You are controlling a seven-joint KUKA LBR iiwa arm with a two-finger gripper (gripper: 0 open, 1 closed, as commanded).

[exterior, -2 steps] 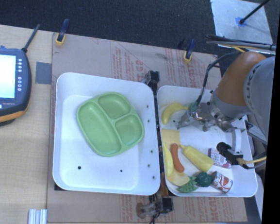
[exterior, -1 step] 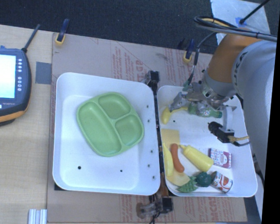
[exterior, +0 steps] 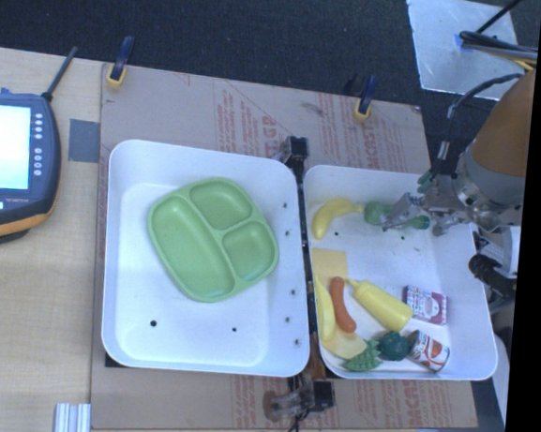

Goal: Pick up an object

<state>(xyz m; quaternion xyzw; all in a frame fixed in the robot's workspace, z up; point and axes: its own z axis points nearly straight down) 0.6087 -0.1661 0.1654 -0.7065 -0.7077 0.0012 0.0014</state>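
The right bin [exterior: 463, 274] holds a yellow banana [exterior: 331, 215], a small green item [exterior: 376, 211], a red sausage [exterior: 342, 303] lying on flat yellow slices [exterior: 331, 263], a yellow squeeze bottle [exterior: 383, 305], a red-and-white carton [exterior: 425, 305], a second small packet [exterior: 432, 352] and a dark green leafy piece [exterior: 381, 350]. My gripper [exterior: 410, 216] is low over the bin's far side, right beside the small green item and to its right. The wrist above it hides how the gripper meets that item.
The left bin [exterior: 125, 320] holds a light green divided plate [exterior: 214, 238]. A teach pendant with a screen [exterior: 7, 164] lies on the bench at far left. Clamps [exterior: 120, 61] [exterior: 366, 95] stand on the cardboard's far edge.
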